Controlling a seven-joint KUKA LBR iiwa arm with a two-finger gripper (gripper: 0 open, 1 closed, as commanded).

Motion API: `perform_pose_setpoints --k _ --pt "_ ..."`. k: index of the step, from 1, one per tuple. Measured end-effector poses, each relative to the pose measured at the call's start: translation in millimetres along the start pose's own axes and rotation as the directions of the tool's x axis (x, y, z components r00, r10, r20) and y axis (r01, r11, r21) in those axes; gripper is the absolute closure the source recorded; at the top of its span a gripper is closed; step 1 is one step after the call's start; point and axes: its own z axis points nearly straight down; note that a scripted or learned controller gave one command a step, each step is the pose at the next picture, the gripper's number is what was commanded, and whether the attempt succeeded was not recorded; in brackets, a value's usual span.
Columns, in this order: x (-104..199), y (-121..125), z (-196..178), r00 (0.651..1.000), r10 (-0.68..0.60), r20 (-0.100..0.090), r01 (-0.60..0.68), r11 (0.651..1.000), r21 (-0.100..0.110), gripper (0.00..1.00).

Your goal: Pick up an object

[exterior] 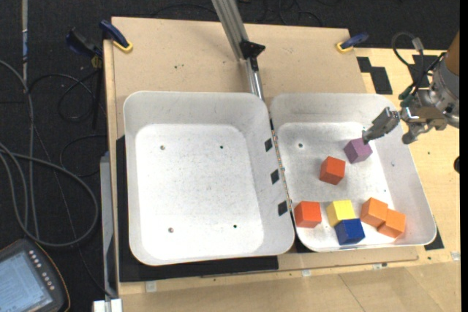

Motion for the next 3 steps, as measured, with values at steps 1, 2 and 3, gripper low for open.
perform_pose_setpoints --k 1,2,3 --pt "0.0 0.7 -2.6 1.000 0.001 0.001 -0.001 1.000 -0.005 0.00" --pt "-0.5 -5.8 58.9 1.000 0.003 0.000 -0.003 1.000 0.001 0.00" --pt "-6.2 -7.1 121.3 1.000 0.004 -0.001 -0.004 1.000 0.002 0.00"
